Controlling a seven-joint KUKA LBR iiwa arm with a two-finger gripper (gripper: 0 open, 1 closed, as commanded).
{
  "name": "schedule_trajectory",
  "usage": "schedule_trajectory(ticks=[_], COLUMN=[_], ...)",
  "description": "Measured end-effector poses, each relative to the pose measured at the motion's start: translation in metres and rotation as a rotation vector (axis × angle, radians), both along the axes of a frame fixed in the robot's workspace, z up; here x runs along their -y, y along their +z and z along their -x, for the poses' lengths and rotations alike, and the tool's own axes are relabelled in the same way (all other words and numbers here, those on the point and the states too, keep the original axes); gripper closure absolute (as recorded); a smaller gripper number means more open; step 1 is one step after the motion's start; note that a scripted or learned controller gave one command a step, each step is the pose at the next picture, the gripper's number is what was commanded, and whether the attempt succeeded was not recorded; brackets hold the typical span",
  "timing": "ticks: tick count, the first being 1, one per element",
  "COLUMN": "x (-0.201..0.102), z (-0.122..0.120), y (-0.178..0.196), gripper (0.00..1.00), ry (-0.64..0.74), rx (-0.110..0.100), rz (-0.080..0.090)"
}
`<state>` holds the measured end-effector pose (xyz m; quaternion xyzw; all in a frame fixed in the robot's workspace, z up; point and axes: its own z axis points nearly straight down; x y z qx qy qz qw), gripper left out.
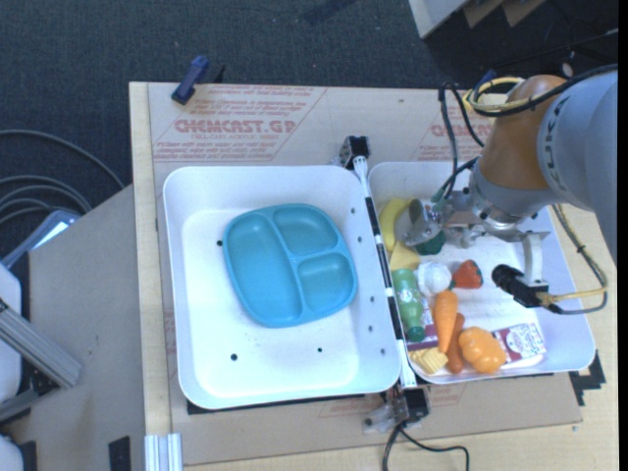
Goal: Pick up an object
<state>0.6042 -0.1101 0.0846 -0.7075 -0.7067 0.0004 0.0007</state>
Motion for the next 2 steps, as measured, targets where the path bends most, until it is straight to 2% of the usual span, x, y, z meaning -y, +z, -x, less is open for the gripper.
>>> schedule_trajectory(ticks=[1,2], x=[-0.001,-0.042], z=[0.0,0.036], y=[0.01,0.191], gripper=[1.0,1.0], ry=[0.0,0.002], rx=[0.001,0.003], rz=[0.0,0.001])
